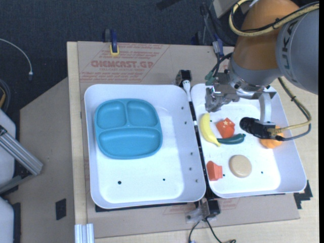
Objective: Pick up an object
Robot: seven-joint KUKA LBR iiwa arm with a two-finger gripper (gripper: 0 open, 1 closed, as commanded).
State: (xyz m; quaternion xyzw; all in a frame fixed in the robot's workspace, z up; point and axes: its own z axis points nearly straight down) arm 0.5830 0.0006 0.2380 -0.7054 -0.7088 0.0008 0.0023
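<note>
Right white bin point(289, 182), seen from above. The gripper point(216, 101) hangs at the bin's 11 o'clock; whether it is spread or pressed together cannot be told. Nothing is visibly held. Just below it, at 9 o'clock, lies a smooth curved yellow banana point(207, 130), beside a red strawberry-shaped piece point(226, 128) and a glossy green pod point(232, 139). A round orange fruit point(272, 143) sits at 3 o'clock, a beige disc point(240, 166) at 6, a red-orange block point(214, 170) at 7. The left bin point(147, 189) holds a blue divided plate point(128, 128).

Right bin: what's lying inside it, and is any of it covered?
A banana, a red fruit, a green pod, a tan disc, a red block and an orange piece, partly covered. The arm hides the far end of the bin.
</note>
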